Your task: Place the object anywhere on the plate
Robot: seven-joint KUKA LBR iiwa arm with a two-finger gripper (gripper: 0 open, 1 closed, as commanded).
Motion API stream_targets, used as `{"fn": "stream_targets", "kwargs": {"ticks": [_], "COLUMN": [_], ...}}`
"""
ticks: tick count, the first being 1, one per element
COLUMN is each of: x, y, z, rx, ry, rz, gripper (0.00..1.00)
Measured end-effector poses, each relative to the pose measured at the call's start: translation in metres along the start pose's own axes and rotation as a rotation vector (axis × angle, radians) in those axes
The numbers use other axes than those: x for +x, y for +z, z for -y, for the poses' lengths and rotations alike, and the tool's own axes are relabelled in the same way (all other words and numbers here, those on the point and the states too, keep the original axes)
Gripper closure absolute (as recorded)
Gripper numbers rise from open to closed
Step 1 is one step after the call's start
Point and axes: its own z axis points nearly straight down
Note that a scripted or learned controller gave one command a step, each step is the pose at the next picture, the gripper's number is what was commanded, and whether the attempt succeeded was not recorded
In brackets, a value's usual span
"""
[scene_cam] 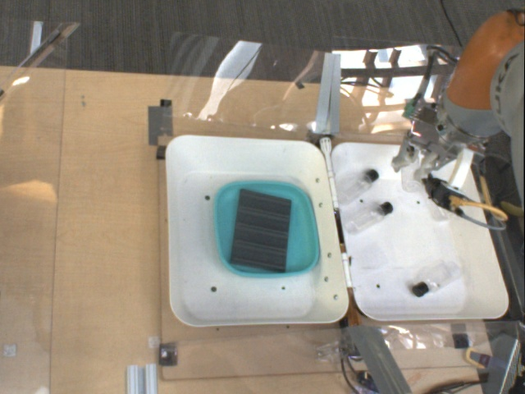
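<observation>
one dark ribbed block (262, 231) lies on the teal plate (308, 228).

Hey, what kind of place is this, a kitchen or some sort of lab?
Most likely a robotics lab test bench, not a kitchen: two white bins fixed side by side on a wooden bench, a grey and orange robot arm reaching in, loose cables.
</observation>
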Motion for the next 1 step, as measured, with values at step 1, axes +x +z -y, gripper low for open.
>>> {"fn": "stream_targets", "kwargs": {"ticks": [1], "x": [0.0], "y": [-0.0001], "z": [0.0], "rx": [0.0], "ry": [0.0], "rz": [0.0], "gripper": [0.0]}}
